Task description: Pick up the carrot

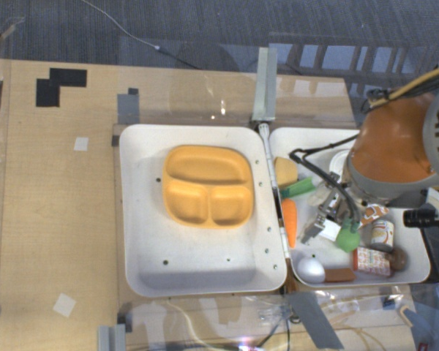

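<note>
My hand [320, 227] hangs over the right bin [417, 273], just right of the carrot [289, 221]; grip state indeterminate; yellow tray [207, 186] occupies the left bin [143, 262].

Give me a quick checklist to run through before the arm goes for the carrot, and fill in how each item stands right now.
1. Carrot in sight, lying along the left wall of the right bin: ok.
2. Hand near the carrot, just to its right: ok.
3. Carrot between the hand's fingers: not ok, they sit beside it.
4. Fingers open wide enough: cannot tell.
5. Room around the carrot: not ok, the bin wall hugs its left side, a green item lies at its top end and a silver spoon bowl below.
6. Yellow divided plate in the left bin out of the way: ok.
</note>
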`<state>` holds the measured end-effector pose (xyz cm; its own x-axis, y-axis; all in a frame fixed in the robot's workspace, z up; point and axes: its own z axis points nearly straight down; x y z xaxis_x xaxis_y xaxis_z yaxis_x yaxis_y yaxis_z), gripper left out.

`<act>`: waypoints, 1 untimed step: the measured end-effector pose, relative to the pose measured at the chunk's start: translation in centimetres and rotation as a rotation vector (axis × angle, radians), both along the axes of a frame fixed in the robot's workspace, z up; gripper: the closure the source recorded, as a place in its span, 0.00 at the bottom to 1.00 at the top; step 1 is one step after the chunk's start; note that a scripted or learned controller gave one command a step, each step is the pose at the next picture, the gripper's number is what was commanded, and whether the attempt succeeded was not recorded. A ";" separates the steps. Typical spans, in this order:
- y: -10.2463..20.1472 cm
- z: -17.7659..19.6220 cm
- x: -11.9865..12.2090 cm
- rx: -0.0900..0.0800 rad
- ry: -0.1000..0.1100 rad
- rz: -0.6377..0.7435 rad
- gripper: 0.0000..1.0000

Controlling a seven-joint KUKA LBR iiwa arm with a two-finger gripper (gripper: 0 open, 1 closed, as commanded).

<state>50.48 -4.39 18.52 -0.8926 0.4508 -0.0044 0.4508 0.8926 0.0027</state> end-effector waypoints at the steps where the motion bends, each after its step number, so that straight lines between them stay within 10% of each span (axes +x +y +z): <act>1: 3.3 0.0 3.3 0.000 -0.003 0.126 0.00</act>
<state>53.73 -1.04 18.56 -0.9422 0.3351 -0.0075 0.3350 0.9422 0.0038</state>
